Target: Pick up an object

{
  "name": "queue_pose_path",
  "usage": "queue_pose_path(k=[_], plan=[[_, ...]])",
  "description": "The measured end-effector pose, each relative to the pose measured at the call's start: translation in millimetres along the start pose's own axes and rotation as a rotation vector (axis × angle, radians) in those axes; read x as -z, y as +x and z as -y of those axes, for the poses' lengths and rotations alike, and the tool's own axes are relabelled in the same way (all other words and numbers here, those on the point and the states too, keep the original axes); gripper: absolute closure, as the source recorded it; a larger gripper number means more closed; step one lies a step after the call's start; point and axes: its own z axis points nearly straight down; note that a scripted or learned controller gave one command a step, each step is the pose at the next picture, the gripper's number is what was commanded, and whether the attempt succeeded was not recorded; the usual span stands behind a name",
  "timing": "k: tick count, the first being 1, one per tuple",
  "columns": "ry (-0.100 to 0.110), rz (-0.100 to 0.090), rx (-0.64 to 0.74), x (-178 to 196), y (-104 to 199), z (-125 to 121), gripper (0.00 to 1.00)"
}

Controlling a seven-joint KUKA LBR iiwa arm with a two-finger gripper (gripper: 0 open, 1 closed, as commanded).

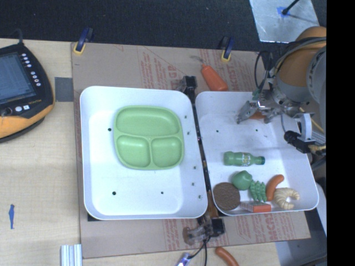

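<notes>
- Hovering at the far right corner of the right bin (222, 101), the gripper (256, 112) sits low over the white floor; fingers (244, 115) look splayed fairly wide, tips pointing toward the bin's left wall; a small orange patch shows between them, but whether that is an object or part of the tool cannot be told; nothing is clearly gripped.
- Candidate objects lie well apart from the gripper, toward the near edge of the right bin: green bottle (243, 159) on its side near the bin's middle; green pepper-like toy (242, 179) just below it; brown round disc (226, 195) at the near left corner; green ridged piece (257, 191) beside the pepper; orange sausage-shaped item (274, 185) tilted; pale croissant-like item (287, 197) near the near right corner; small red-and-grey item (256, 207) against the near wall.
- Left bin (94, 148) carries a green divided plate (148, 137), set toward its far edge.
- Outside the bins: an orange carrot-like toy (213, 78) on the cardboard past the far edge of the right bin; another orange piece (227, 255) at the near edge of the bench.
- Progress, as judged: pick not yet made; no object lifted; remaining work is closing on one item and raising it clear; the cluster at the near edge looks crowded, so the lone bottle seems the easier target.
</notes>
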Motion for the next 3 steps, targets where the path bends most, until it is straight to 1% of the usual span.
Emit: queue_pose_path(k=[1,2,3], plan=[[-0.003,0.001,0.001,4.9,-0.2,-0.3,0.0],[-0.005,0.002,0.0,70.0,-14.9,-0.5,0.0],[-0.004,0.003,0.001,266.6,-26.9,1.2,0.0]])
